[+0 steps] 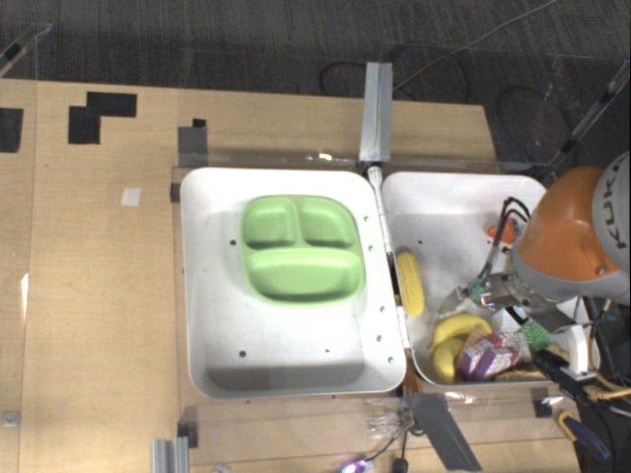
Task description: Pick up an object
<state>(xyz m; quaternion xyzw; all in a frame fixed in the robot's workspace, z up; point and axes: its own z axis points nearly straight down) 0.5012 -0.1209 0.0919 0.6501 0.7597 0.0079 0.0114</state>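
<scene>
The tool (493,294) hangs low in the right bin (444,200); whether it grips anything cannot be made out. Just beneath lie a banana (454,335) and purple packet (488,356) at the bin's near edge, corn (409,282) along its left wall. A green tray (299,247) sits in the left bin (212,284).

Reaching in from the right edge: grey arm (599,227) with orange band, wrist bent low over the near right corner of the right bin (444,197). Gripper (490,296) pointing left and down, partly hidden by cables.
</scene>
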